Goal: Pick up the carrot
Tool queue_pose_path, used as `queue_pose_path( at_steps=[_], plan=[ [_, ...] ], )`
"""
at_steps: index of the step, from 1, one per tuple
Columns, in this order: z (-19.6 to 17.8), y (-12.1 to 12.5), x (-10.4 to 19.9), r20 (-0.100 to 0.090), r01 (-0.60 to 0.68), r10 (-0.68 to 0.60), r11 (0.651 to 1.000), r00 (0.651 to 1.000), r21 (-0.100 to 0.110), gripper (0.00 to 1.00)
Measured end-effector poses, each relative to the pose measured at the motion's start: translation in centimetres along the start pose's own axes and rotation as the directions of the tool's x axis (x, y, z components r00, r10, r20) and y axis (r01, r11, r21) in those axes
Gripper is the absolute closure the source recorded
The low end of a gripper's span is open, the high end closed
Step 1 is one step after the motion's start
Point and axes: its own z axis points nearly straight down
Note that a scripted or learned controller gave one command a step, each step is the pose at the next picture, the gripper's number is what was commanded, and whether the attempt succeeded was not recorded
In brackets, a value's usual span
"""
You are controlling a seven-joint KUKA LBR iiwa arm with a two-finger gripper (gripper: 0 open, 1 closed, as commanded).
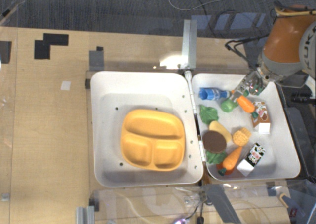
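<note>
Carrot lies at the bottom of the right bin, tip down, touching the brown cookie and the milk box. I think the gripper should come down slowly and pinch it across the fat middle. I cannot tell its state. It hangs at the bin's top, well apart from the carrot.

Even, bright overhead light — glare spot behind the bins — slightly soft.
</note>
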Motion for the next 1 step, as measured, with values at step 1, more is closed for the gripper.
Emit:
queue_pose_path(
  at_steps=[1],
  plan=[
    [-7.78,3.63,3.98,0.0,0.03,-0.03,1.0,1.0,-0.001,1.0]
  ],
)
